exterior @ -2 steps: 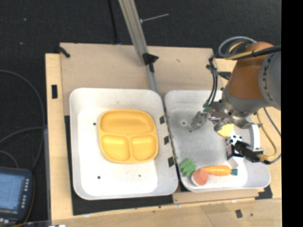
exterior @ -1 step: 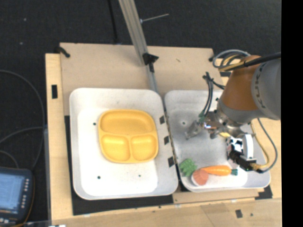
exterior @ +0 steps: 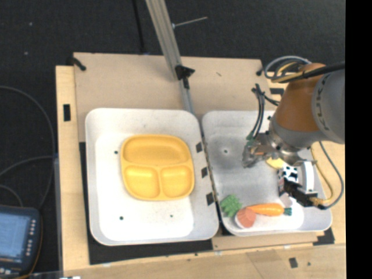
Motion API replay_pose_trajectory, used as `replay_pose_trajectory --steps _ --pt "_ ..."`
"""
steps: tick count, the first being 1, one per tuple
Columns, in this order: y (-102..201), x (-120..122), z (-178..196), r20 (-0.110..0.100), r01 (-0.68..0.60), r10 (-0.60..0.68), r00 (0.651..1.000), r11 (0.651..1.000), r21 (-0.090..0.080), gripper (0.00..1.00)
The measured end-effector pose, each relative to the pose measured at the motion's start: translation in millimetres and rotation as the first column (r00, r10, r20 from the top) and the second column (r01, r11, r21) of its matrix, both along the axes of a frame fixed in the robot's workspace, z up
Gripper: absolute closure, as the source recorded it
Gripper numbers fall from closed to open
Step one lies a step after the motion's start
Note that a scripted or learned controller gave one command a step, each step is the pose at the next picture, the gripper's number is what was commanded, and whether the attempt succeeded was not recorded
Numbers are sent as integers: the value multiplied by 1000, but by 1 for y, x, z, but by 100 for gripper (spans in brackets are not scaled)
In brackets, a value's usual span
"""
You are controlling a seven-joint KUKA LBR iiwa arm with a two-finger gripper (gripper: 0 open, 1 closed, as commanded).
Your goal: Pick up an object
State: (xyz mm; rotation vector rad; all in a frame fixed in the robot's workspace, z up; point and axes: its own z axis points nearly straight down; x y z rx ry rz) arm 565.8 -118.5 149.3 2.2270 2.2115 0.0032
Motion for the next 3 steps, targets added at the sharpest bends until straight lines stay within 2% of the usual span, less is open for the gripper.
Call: replay_pose_trajectory --steps 1,2,3 --pt "3 -6 58 4 -10 10 1000 1000 -1 100" --pt "2 -4 79 2 -10 10 1000 1000 0 100" --pt "43 9 78 -2 -13 13 1000 1000 2 100"
